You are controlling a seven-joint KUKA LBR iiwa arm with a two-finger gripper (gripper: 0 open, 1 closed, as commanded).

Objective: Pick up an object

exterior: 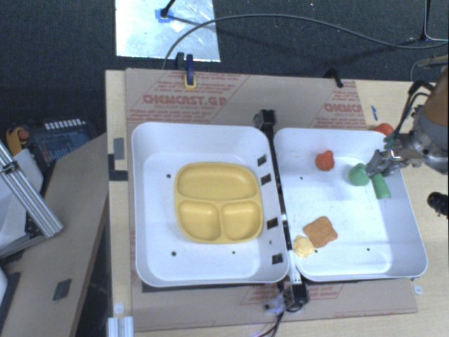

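Observation:
My gripper [382, 162] reaches in from the right and hangs over the right edge of the right bin [403, 255]. Directly below and beside it lies a green object [360, 175], whose longer green part [381, 187] runs toward the bin's right wall. The gripper's tip overlaps the green object's upper right side, and I cannot tell whether it touches it. A small red-orange object [324, 161] lies to the left of the green one. A brown-orange flat piece [321, 231] and a pale yellow piece [303, 246] rest near the bin's front left corner.
The left bin [151, 188] holds a yellow three-compartment tray [217, 201]. Another small orange-red item [384, 128] sits at the right bin's far rim, near the arm [431, 128]. A divider with black clips [273, 188] separates the bins. Cables cross the dark floor behind.

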